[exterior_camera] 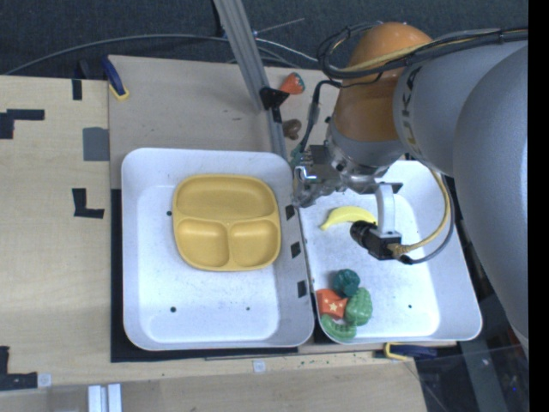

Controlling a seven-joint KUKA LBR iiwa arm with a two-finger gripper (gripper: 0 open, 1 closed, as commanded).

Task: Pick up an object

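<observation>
Yellow banana [346, 218] lies just right of my end effector [305, 187], long axis running across the right bin [446, 316]; I cannot tell its opening.

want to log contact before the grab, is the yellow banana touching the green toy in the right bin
Apart. The camera view shows bare white bin floor between the banana and the green toy lower down.

Yellow divided plate [227, 221] smooth matt plastic; white bins [146, 230] speckled plastic; bench [51, 256] wood-look
</observation>
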